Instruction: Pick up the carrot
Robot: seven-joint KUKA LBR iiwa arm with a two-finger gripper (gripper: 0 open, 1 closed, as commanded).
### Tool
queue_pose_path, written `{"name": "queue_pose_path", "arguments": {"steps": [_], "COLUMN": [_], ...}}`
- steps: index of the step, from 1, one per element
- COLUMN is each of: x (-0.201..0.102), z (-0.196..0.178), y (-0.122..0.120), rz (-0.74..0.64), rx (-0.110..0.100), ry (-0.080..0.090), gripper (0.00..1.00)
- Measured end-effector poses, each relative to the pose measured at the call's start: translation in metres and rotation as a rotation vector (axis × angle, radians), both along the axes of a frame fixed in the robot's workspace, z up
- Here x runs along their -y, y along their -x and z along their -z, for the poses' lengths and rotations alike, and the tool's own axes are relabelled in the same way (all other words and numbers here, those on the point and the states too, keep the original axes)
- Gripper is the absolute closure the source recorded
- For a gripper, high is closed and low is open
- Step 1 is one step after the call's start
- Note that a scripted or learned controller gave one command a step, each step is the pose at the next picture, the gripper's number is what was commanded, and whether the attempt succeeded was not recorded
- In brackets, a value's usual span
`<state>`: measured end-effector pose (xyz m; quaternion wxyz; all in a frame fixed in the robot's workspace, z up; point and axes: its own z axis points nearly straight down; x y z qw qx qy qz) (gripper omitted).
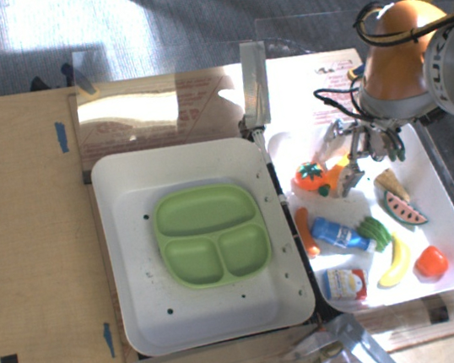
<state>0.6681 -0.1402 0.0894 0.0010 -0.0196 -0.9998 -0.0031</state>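
Two white bins: the left bin (128, 260) has one green divided plate (211, 233). The right bin (449, 209) has one carrot (305, 231) along its left wall, one banana (396, 261), one watermelon slice (403, 207), one tomato (430, 262). The hand (359, 165) hangs spread, pinching nothing, up-right of the carrot.

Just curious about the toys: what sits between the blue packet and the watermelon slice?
A small green toy, touching the packet's end, seen in the camera view.

green divided plate (212, 235), watermelon slice (403, 208), banana (396, 262), tomato (431, 262)
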Motion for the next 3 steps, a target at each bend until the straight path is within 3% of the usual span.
{"name": "queue_pose_path", "arguments": {"steps": [1, 2, 3], "x": [-0.043, -0.044, -0.092], "z": [0.000, -0.014, -0.099], "y": [0.009, 0.005, 0.042], "rz": [0.226, 0.224, 0.748], "rx": [0.006, 0.019, 0.009], "ry": [0.005, 0.006, 0.003], "gripper": [0.00, 1.00, 1.00]}}
